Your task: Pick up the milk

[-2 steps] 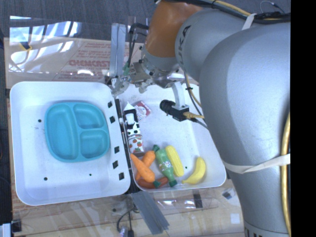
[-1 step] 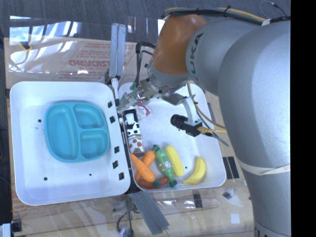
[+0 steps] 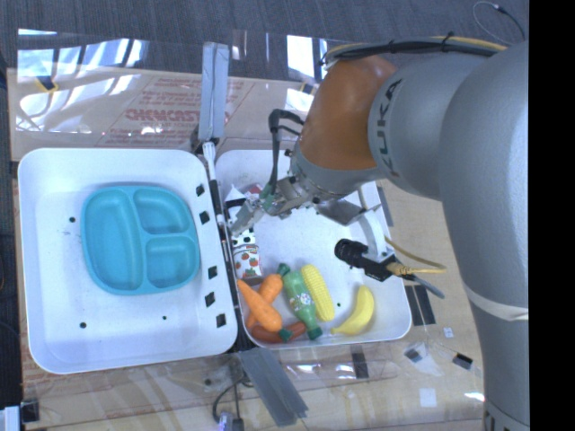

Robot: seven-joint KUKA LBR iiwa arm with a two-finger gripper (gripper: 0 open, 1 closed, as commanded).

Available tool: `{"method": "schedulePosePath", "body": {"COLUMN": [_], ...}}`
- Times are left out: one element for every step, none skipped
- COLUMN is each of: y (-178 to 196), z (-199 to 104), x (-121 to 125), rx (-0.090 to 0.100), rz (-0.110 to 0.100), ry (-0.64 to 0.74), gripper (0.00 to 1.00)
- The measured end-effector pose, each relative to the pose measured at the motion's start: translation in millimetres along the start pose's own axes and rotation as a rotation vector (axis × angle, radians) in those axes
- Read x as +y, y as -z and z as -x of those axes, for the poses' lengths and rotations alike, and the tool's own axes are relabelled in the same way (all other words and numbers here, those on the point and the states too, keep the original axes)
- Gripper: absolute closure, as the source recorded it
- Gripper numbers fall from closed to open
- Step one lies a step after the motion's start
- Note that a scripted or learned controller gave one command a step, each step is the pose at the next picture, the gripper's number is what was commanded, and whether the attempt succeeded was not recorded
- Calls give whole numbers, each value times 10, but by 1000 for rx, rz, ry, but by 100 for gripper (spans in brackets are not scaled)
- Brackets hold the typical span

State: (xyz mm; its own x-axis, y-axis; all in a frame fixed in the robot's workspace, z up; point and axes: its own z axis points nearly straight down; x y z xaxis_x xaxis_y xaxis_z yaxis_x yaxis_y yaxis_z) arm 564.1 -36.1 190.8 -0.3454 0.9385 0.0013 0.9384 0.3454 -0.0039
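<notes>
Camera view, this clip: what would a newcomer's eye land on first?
The big grey arm with its orange band fills the upper right, its gripper low over the right bin's left side near the milk. Next comes the bright pile at that bin's front: carrot, green bottle, corn and banana. In the left bin lies a blue tray.

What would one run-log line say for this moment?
gripper: over right bin, near left wall | milk: lying in bin, ungrasped | blue tray: left bin
</notes>
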Motion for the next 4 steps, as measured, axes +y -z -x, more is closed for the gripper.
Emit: {"method": "schedulePosePath", "body": {"y": [94, 94, -1004, -432], "z": [9, 8, 850, 1021], "x": [0, 0, -31, 46], "rx": [-1, -1, -1, -2], "rz": [-1, -1, 1, 3], "ry": [2, 3, 77, 163], "gripper": [100, 0, 0, 0]}}
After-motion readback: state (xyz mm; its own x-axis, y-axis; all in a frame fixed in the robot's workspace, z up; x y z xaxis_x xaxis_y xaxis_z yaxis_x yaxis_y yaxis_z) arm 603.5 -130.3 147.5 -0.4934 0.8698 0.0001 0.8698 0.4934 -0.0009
